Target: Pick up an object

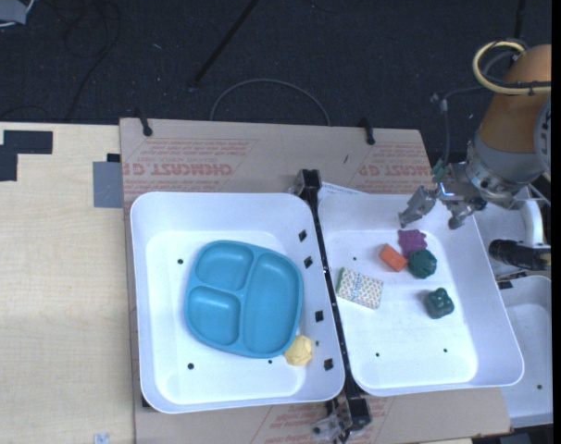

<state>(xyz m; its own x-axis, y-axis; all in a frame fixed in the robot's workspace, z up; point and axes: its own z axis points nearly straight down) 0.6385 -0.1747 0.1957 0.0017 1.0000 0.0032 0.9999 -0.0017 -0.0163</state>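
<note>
You have two shallow white bins side by side on the bench. The left bin [160, 248] holds a blue divided plate [243, 296] with three compartments, lying flat near the bin's middle, and nothing sits in any of its compartments. A small yellow object [299, 350] rests on the bin floor at about five o'clock from the plate, touching or just beside its rim.

The right bin [466, 359] carries the loose pieces you could pick. A patterned white square packet [359, 288] lies toward the bin's nine o'clock side, near the divider. At about two o'clock from it there is a tight cluster — an orange block [392, 257], a purple object [411, 240] just above it, and a dark green round object [422, 264] just to the right; the three look as if they touch, or nearly so. A second dark green object [438, 302] sits apart, at roughly five o'clock from the cluster.

The gripper [441, 208] hangs over the right bin's far edge, at about one o'clock from the purple object and clear of all the pieces. Its two fingers are spread apart with nothing between them. The grey arm [507, 151] with its orange band enters from the three o'clock side.
</note>
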